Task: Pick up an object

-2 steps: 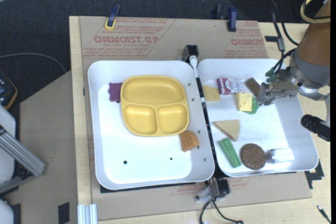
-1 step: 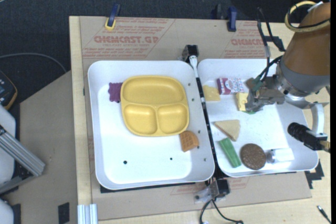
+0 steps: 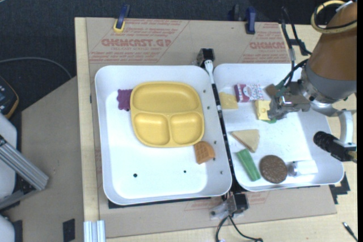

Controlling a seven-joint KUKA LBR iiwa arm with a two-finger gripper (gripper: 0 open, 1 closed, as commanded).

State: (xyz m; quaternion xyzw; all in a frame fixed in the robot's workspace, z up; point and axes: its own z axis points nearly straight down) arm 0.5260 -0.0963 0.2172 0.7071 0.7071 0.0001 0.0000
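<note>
Claw (image 3: 276,109) low in right bin (image 3: 317,79), over yellow block (image 3: 262,109).

Finger spread: cannot tell, tips lost against dark wrist metal. Touching or merely above block: cannot tell. Nothing seen clamped. Close by in same bin: purple-and-white packet (image 3: 248,92), pale wedge (image 3: 245,138), green stick (image 3: 247,164), brown disc (image 3: 273,168). Left bin (image 3: 113,144): yellow divided tray (image 3: 167,113).

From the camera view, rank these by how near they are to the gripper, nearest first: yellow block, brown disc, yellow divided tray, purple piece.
From the gripper:
1. Yellow block, right bin, just beside the gripper.
2. Brown disc, right bin's near edge.
3. Yellow divided tray, left bin.
4. Purple piece, past the tray's far side.
</note>
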